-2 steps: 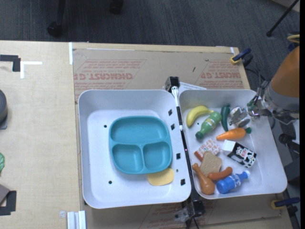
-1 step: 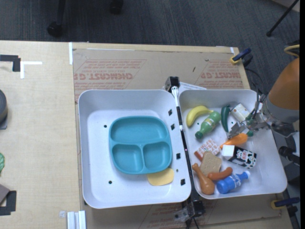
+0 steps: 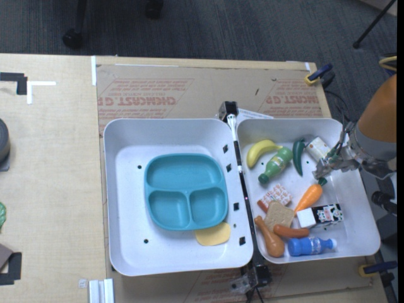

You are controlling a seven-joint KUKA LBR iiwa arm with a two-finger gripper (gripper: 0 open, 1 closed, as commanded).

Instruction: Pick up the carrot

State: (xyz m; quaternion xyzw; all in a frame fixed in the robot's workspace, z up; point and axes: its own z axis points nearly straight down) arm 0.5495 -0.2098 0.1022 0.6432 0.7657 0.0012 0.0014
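The orange carrot lies at a slant in the right bin, its green top pointing up and right. My gripper hangs just above that green end, reaching in from the right over the bin's far right part. Nothing is lifted; the carrot rests on the bin floor among other toy foods.
Around the carrot lie a black-and-white carton, a toast slice, a sausage, a blue bottle, a green bottle, a banana and a white box. The left bin holds a teal divided plate.
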